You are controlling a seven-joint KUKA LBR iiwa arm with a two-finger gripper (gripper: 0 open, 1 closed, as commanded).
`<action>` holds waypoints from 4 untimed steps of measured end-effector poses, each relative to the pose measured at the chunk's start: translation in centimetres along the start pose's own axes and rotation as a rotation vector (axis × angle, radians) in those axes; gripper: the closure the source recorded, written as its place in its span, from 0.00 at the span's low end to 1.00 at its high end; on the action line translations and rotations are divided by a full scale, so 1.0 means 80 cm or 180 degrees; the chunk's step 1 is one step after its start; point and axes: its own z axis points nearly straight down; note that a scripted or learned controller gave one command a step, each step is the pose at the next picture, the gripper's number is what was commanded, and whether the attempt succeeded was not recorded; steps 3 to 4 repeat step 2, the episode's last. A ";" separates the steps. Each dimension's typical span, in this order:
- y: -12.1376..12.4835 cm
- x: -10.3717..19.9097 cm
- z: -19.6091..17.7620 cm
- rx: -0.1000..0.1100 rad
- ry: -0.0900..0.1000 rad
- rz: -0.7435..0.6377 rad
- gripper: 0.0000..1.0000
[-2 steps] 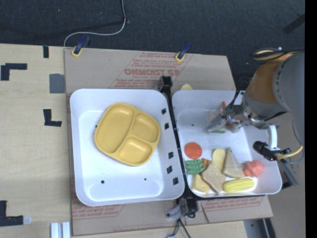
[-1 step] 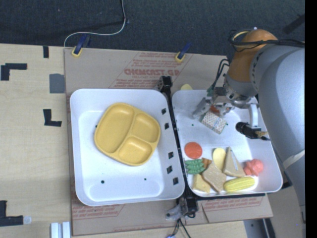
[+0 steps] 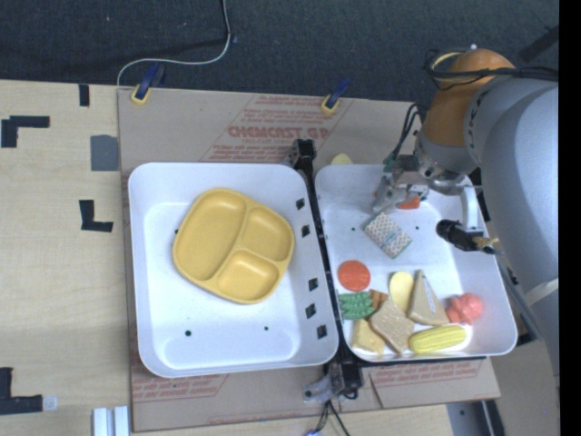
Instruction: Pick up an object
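Observation:
My gripper (image 3: 390, 200) hangs over the far part of the right bin (image 3: 336, 198), reaching in from the right. Just below its tip lies a pale speckled square pad (image 3: 388, 235), tilted like a diamond; whether the two touch is unclear. A small red piece (image 3: 409, 203) peeks out beside the gripper. Toy foods crowd the near half of the bin: an orange-red disc (image 3: 354, 274), a green piece (image 3: 358, 304), a pale yellow slice (image 3: 401, 288), a tan wedge (image 3: 423, 301), a pink lump (image 3: 465, 308), a corn cob (image 3: 438, 339) and a toast slice (image 3: 392, 325).
The left bin (image 3: 154, 334) holds a yellow divided plate (image 3: 234, 244). A small yellowish item (image 3: 340, 161) sits at the right bin's far rim. The grey arm (image 3: 526, 180) covers the right side. Clips (image 3: 142, 93) pin the cardboard sheet at the back.

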 end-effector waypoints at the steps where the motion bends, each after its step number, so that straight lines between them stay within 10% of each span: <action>1: 0.000 0.000 0.001 0.0002 -0.0002 0.0000 0.00; 2: 0.002 -0.061 -0.037 -0.0031 0.0029 -0.0003 0.00; 4: 0.002 -0.061 -0.037 -0.0031 0.0029 -0.0003 0.00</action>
